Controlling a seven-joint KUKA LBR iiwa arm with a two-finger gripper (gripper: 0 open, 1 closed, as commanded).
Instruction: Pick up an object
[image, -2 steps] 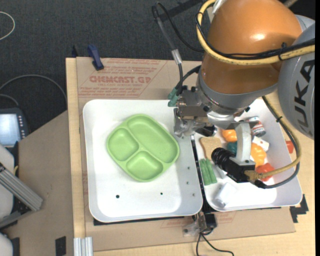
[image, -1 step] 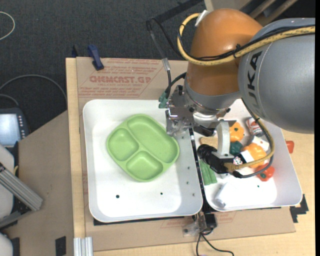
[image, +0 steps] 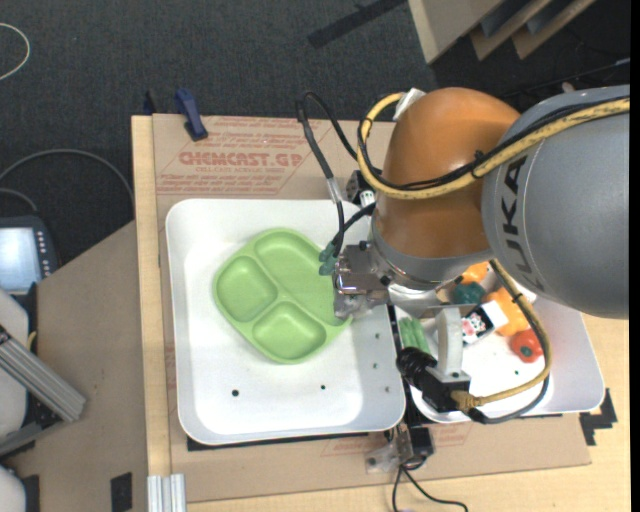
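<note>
Green divided plate (image: 272, 295): lies flat in the left bin (image: 200, 330), toward that bin's centre and right side, three compartments facing up, none holding anything visible. Its right edge sits just beside, possibly touching, the metal hardware at the arm's wrist.

End effector (image: 345, 290): positioned over the right edge of the left bin, at the plate's right rim. The arm's orange band (image: 440, 170) and grey body cover it from above; whether it is open or closed cannot be told, and nothing is visibly held.

Right bin (image: 575, 385): largely hidden beneath the arm. Visible in it are an orange-red item (image: 526, 345), a teal item (image: 466, 294), a green item (image: 414, 337) and a small white printed piece (image: 482, 322), clustered near the bin's left and middle. None can be identified further.

Desk (image: 150, 200): brown board surface with red printed lettering on the far side. A blue clip (image: 190, 112) rests at its far left corner. Black and yellow cables (image: 520, 380) trail from the arm across the right bin.
</note>
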